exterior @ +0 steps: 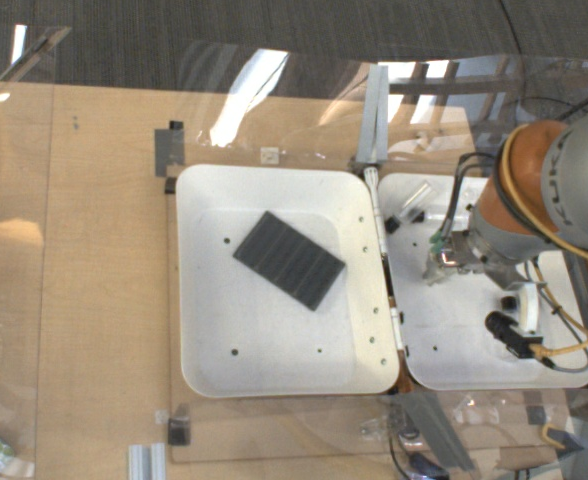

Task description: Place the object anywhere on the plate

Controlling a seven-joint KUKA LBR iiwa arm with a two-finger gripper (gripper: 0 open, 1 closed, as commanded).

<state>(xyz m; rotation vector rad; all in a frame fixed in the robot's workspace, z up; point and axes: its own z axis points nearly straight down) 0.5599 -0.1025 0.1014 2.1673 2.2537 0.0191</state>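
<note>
Left bin [204,358], dark ridged plate [290,260] lying diagonal, upper-left to lower-right

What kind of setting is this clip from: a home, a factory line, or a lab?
Most likely a robotics lab test cell: a wooden bench with two fixed shallow white bins, clear guard panels, and a cabled grey arm reaching in.

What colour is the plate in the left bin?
Dark grey, with fine ridges, seen in the camera view: plate.
</note>
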